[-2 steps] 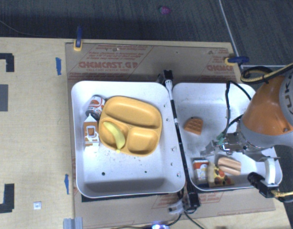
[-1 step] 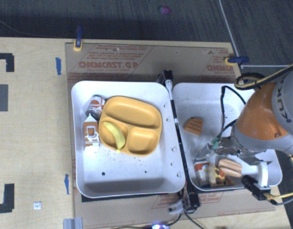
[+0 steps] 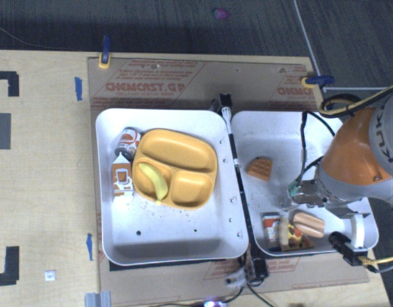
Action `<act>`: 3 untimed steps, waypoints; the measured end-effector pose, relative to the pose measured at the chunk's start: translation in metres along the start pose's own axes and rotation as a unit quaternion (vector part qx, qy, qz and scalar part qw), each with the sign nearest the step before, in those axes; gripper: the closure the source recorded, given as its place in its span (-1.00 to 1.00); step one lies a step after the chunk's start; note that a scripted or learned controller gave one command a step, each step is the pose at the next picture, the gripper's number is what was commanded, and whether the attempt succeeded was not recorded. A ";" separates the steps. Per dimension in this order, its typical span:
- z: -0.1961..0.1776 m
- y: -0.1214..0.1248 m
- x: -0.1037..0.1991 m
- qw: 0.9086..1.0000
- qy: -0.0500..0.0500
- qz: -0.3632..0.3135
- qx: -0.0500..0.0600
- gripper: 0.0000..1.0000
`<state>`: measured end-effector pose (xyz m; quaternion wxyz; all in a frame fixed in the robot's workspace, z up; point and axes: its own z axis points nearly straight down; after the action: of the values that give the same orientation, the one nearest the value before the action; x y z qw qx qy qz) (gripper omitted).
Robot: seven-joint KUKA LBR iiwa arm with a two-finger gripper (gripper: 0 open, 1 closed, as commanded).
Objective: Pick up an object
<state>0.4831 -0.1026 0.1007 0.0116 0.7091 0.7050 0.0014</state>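
My gripper (image 3: pixel 304 199) hangs over the right bin (image 3: pixel 280 130), near its front. Just below it in the view lies a toy hot dog (image 3: pixel 309 224), close to the gripper or touching it; I cannot tell which. Next to the hot dog are a small red-and-white packet (image 3: pixel 271 229) and a small dark and yellow piece (image 3: pixel 295 238). A brown wedge like a slice of bread (image 3: pixel 260 168) lies alone at the bin's left middle.
The left bin (image 3: pixel 164 242) holds a yellow divided plate (image 3: pixel 177 165) with a banana (image 3: pixel 155 180) in it. A can (image 3: pixel 127 142) and an orange-and-white carton (image 3: pixel 121 178) lie beside the plate. The arm's orange band (image 3: pixel 356 155) covers the right bin's right side.
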 end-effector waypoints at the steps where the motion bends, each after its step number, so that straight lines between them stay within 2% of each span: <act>1: 0.000 0.000 0.000 1.000 0.000 0.000 0.000 -1.00; 2: -0.010 0.001 0.000 1.000 -0.001 0.000 -0.001 1.00; 3: -0.010 0.001 0.000 1.000 0.000 0.000 -0.001 -1.00</act>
<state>0.4835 -0.1025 0.1104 0.0127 0.7093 0.7048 0.0017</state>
